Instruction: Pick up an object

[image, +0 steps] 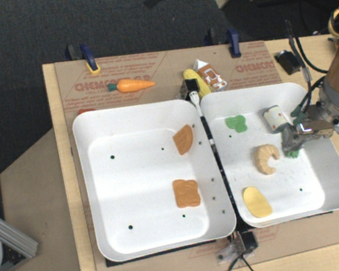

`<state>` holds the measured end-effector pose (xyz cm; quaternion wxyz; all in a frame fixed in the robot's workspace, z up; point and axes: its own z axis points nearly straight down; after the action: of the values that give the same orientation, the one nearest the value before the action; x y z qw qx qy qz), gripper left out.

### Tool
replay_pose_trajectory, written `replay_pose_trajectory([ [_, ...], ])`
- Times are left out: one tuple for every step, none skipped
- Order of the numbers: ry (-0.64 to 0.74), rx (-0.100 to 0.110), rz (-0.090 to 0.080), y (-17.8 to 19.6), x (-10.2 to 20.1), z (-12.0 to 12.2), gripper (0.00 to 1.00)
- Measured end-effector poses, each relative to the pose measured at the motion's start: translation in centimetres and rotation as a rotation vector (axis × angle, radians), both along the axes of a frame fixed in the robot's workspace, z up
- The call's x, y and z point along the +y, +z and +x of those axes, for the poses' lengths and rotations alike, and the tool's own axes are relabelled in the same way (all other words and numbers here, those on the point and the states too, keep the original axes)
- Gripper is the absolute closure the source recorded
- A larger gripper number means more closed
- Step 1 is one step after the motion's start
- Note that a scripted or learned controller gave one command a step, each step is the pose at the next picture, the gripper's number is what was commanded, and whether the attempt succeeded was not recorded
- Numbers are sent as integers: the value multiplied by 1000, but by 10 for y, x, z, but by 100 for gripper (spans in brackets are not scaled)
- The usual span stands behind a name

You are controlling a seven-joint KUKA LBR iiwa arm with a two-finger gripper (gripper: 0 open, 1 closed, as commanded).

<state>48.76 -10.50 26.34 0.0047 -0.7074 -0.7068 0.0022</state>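
The tool (291, 143) is lowered near the right bin's (329, 200) right edge, over a small green object (293, 153); whether it is apart or together cannot be told. A croissant (266, 158) lies just beside it.

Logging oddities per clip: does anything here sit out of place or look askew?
Yes. A toy carrot lies on the cardboard behind the left bin, outside both bins. A banana and a small carton also sit outside, at the back where the bins meet. Items inside the bins look ordinary.
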Motion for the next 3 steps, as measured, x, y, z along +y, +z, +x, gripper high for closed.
replay_pose_trajectory([
  [10, -11, 0, 7, 78, 12, 100],
  [8, -11, -2, -35, 138, 75, 100],
  [-1, -7, -4, -38, 119, 73, 100],
])
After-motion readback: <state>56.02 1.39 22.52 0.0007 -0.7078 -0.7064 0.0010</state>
